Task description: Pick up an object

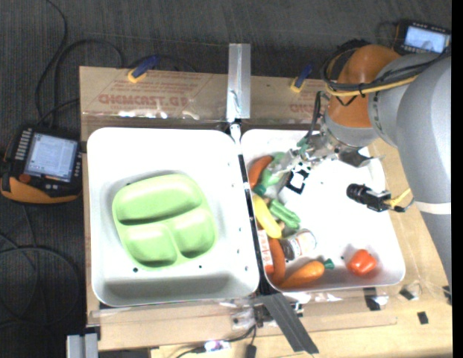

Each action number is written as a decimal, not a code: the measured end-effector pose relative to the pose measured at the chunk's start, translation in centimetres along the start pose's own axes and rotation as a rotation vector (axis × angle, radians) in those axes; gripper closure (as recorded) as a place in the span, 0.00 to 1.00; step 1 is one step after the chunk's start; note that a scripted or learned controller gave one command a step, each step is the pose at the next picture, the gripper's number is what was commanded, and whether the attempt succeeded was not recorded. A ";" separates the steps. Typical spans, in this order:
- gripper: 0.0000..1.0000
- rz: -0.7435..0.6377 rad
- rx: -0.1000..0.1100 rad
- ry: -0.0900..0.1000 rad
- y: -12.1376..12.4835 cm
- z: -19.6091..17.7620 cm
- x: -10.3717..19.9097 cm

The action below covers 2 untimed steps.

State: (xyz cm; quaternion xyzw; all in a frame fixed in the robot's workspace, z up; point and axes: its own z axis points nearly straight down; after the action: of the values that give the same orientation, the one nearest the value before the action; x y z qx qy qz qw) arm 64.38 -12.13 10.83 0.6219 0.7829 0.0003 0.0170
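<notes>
Along the near wall of the right bin [347,222] lies an orange carrot-shaped toy [302,273], pointing across the bin. Just to its right, a little apart, sits a round red-orange pepper [361,261] with a green stem.

Behind the carrot come a small clear bottle [297,243] on its side and a reddish sausage [268,256] against the bin's left wall. Further back, a yellow banana [262,216] leans on that same wall with a long green vegetable [285,215] touching it. Furthest back sit a second green piece [272,177] and an orange-red piece [259,168] in the left far corner.

By count that is one carrot, one pepper, one bottle, one sausage, one banana, two green pieces and one orange-red piece, all crowded to the left and near sides.

The left bin [97,200] holds one pale green divided tray [164,218].

The pincer [304,161] hangs low over the far part of the right bin, just beside the second green piece. I cannot tell how wide it stands or whether it grips anything. Both bins rest on the brown tabletop [142,95].
</notes>
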 end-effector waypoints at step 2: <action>1.00 -0.101 0.020 0.027 -0.5 -10.6 5.0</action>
State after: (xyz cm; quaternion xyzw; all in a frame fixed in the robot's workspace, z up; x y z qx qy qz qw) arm 62.50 -7.17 21.28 0.5817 0.8134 -0.0001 -0.0001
